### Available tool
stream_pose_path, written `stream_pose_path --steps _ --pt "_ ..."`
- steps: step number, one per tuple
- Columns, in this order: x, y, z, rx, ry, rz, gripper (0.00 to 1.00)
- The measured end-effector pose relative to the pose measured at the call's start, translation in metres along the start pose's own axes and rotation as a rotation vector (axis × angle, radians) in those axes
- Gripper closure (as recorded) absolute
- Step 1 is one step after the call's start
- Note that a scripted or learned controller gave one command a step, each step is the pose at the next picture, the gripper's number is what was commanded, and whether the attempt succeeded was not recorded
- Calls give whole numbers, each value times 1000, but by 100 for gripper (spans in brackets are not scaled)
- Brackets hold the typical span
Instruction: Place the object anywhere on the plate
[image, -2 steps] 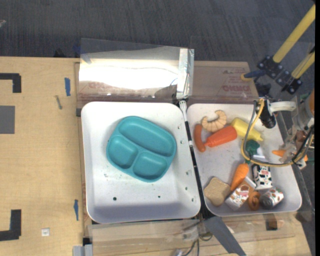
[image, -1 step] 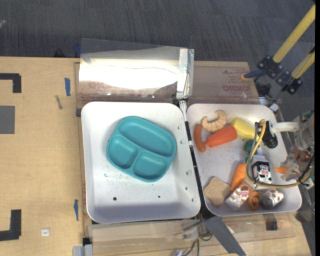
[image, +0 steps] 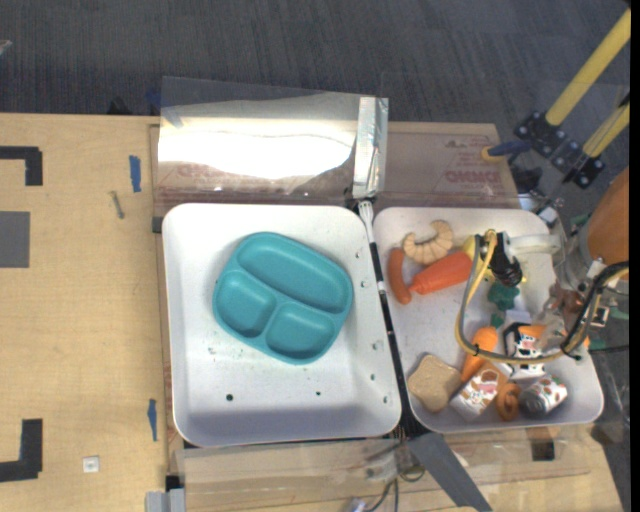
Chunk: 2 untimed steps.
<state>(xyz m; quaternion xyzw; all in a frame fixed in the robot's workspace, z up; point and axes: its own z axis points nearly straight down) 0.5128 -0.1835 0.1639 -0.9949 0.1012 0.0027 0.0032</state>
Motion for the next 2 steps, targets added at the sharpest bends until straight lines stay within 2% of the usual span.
stream_pose_path --steps 1,2 --pt "0 0 -10 3 0 5 100" --pt "11 -10 -30 0 7 1 100"
